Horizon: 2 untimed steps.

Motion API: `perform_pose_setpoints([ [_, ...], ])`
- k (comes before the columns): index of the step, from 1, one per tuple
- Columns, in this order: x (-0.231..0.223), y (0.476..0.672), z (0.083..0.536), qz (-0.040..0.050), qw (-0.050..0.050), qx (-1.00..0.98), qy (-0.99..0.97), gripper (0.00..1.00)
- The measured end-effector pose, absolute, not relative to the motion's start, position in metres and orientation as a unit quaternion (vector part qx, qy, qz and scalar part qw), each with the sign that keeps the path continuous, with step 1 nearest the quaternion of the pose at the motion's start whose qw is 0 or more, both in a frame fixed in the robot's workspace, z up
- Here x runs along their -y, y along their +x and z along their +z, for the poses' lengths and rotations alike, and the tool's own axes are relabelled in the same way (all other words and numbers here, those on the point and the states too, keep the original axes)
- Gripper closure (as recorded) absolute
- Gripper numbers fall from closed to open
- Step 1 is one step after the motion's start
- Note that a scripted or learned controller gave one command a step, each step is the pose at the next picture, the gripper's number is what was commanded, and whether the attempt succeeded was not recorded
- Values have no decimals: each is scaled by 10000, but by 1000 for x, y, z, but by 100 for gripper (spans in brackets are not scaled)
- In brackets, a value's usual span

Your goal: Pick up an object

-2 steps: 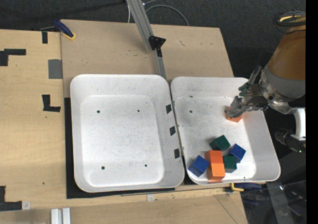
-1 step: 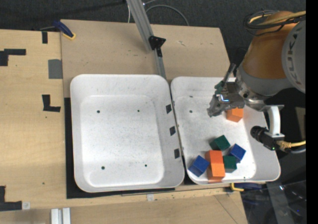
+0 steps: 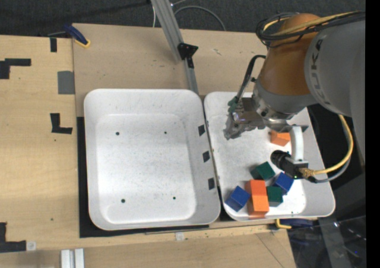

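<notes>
1. The table (image 3: 35,160) is pale plywood-looking, flat and matte, with bits of black tape stuck on it.
2. Left bin (image 3: 95,112): shallow white plastic with rounded corners and a speckled floor.
3. Right bin (image 3: 217,148), same kind, holds chunky blocks near its front: an orange block (image 3: 259,196), a blue block (image 3: 237,197), another blue block (image 3: 284,182), two green blocks (image 3: 262,171), plus a small orange piece (image 3: 279,138).
4. The tool (image 3: 233,129) hangs over the right bin's back half; can't tell whether it's spread or closed.
</notes>
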<state>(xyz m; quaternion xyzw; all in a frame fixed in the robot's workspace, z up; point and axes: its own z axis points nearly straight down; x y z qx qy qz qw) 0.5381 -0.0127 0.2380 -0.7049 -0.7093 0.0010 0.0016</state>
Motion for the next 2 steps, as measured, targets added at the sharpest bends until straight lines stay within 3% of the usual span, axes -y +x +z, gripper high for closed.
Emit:
perform_pose_setpoints([
  [2,-89,568,238,-5,7,7093,-7049,100],
])
